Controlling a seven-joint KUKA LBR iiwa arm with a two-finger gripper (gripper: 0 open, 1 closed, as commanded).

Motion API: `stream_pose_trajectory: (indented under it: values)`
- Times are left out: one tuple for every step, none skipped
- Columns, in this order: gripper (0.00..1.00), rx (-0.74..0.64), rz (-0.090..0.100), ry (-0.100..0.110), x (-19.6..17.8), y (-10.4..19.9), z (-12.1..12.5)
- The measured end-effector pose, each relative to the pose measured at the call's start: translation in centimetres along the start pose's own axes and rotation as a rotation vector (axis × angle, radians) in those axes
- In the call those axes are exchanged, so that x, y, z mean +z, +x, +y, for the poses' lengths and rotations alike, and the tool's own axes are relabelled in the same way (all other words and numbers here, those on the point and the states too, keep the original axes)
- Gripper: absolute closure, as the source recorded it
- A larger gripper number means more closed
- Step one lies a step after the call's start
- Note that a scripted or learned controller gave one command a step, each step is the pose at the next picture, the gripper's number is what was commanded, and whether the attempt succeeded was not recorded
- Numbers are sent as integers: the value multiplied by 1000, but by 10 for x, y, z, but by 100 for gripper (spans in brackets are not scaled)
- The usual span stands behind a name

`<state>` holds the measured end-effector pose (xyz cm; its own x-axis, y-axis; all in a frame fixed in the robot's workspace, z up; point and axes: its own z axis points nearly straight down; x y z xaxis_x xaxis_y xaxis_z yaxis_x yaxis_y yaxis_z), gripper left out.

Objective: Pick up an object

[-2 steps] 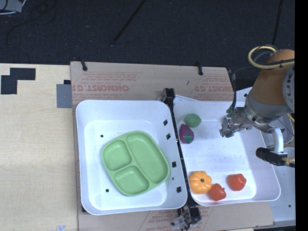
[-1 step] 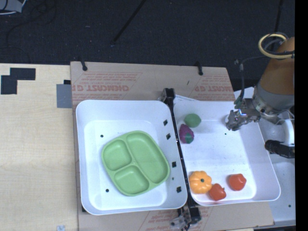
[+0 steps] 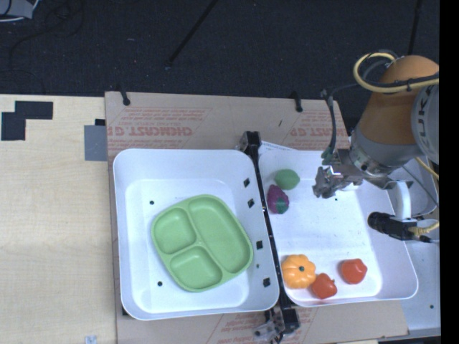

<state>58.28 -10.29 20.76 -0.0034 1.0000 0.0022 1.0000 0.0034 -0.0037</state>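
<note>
Nearest the camera, along the front edge of the right-hand bin [image 3: 401,282], an orange toy pumpkin [image 3: 297,270] sits just beside a small red pepper-like toy [image 3: 324,286], with a red tomato-like toy [image 3: 352,270] close by to their right. In the left-hand bin [image 3: 133,292], a green three-compartment plate [image 3: 201,242] lies flat near the middle. Farther back in the right-hand bin, a purple toy vegetable [image 3: 278,199] rests against the divider between the two bins, a round green toy [image 3: 287,178] just behind it. The pincer [image 3: 328,184] hangs over the bin's rear right portion, apart from every toy; whether it is parted or closed cannot be told. Both bins rest on brown cardboard [image 3: 201,120] atop the pale bench [image 3: 50,228].
</note>
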Motion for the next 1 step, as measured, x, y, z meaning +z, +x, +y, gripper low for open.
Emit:
stream_pose_trajectory:
  values:
    - [100,1,0,2,6,49,-21]
